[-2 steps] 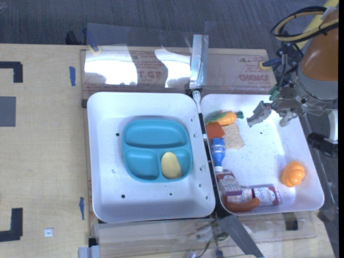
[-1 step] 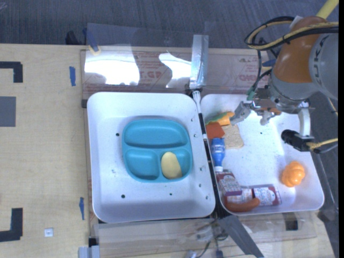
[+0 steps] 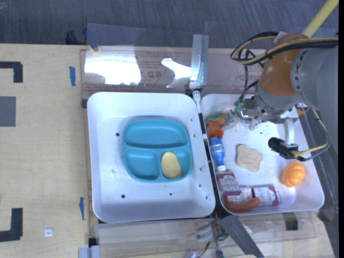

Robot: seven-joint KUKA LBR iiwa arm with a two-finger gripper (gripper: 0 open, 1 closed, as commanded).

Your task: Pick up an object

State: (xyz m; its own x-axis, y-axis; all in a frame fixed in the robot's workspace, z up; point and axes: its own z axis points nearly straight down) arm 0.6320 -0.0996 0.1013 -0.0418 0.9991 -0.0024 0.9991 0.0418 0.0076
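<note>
Nearest the camera, along the right bin's (image 3: 314, 198) front wall, lie red-labelled packets (image 3: 252, 195); behind them I see a tan slice (image 3: 249, 158) and an orange fruit (image 3: 293, 174). Farther back, the gripper (image 3: 244, 115) hangs near a red-orange piece (image 3: 214, 129). I judge this the approach; whether it's open I cannot tell. Next comes centring, then descending.

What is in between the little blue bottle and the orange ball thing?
A slice of toast lies between the blue bottle and the orange fruit, seen in the camera view.
</note>
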